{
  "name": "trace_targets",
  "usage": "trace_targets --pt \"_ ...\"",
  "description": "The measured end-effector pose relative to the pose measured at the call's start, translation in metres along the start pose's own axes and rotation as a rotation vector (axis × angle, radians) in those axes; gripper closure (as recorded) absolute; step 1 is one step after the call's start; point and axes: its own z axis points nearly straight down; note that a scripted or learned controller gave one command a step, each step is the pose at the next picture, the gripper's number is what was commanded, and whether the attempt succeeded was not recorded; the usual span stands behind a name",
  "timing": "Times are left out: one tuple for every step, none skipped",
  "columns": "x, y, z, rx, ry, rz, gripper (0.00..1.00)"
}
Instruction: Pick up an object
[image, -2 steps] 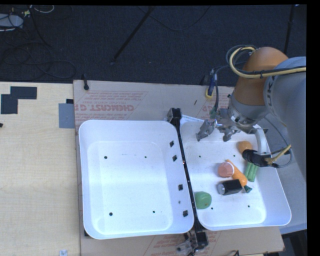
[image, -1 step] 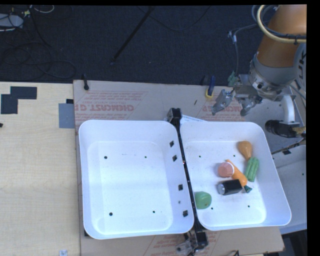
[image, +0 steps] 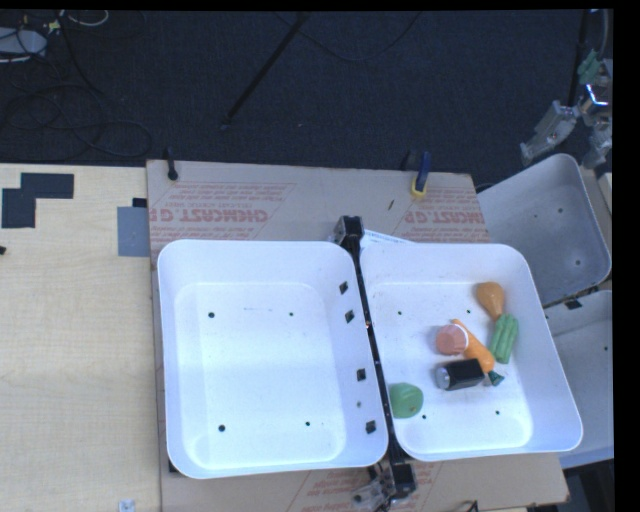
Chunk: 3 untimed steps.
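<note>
White left bin (image: 190, 300), toys (image: 465, 350) rightward

One camera is looking down at a slant from above the bench (image: 70, 330), sitting fairly far back, taking in both bins, the left bin (image: 255, 262) and right bin (image: 440, 262), with dark floor (image: 300, 80) beyond.

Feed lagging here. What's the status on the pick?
Nothing grasped. Small toys clustered in right white plastic bin: black cylinder, round green piece. Closely packed.

Pale grey metal arm (image: 588, 98), glinting edges
</note>
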Motion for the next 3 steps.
trace_targets --pt "0.004 0.001 0.000 0.018 0.005 -0.007 1.00" --pt "0.083 -0.039 -0.029 0.015 0.009 -0.011 1.00" --pt "0.141 -0.060 -0.048 0.016 0.008 -0.009 1.00"
